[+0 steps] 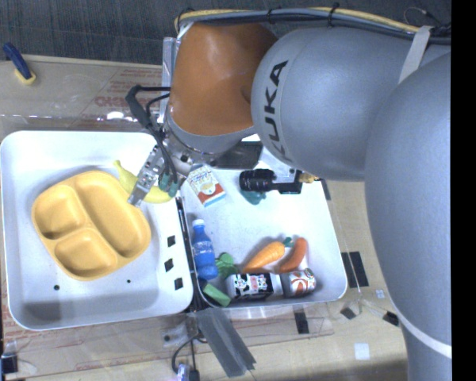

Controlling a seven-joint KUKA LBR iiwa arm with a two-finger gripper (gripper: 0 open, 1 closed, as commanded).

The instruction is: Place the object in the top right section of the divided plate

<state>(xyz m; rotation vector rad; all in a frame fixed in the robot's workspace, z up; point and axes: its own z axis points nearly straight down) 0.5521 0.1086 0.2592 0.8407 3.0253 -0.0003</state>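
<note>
Hanging over the inner edge of the left bin (16, 213), the gripper (147, 182) sits just beside the upper right rim of the yellow divided plate (91, 225). A yellow banana (135, 182) lies right at the fingertips, curving from the plate's rim toward the wall between the two bins. The fingers look close together around it, but from this slanted view I cannot tell whether they actually pinch the banana or just rest against it, nor how wide they stand.

The banana is touching or just off the plate's top right section, not clearly inside it. That is the main risk as I judge it: if the grip is loose or off-centre on the curved fruit, it could slip and end up on the bin floor beside the plate. Letting go too early would leave it draped over the rim. A sideways nudge might also shove the light plate across the bin.

The right bin (325, 236) holds a blue bottle (201, 248), a carrot (266, 255), a small carton (206, 186) and a few cans, well apart from the work.
</note>
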